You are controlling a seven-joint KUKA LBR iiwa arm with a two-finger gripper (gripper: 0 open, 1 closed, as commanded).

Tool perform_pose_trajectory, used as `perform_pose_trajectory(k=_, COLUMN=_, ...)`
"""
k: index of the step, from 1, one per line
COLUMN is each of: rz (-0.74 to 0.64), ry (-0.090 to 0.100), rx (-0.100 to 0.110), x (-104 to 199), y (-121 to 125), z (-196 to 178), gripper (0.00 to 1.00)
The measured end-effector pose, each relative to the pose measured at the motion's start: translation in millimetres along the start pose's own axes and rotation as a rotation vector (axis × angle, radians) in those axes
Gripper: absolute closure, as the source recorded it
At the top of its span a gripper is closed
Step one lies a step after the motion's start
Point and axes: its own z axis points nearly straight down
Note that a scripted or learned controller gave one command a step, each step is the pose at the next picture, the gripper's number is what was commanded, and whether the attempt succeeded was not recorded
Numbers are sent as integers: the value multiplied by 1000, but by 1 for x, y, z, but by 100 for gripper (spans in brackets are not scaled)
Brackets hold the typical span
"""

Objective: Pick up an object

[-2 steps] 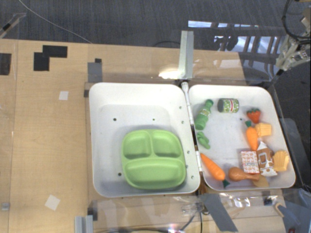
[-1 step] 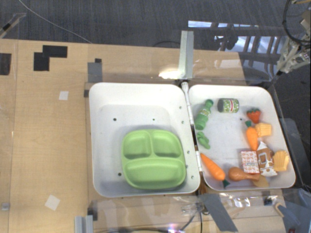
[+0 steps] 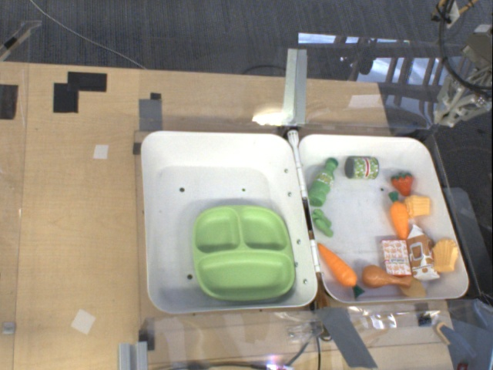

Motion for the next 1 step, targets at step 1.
perform_pose_trajectory(k=1, rz=0, ry=-10, rx=10, x=-3, y=-1, z=-16, gripper=100)
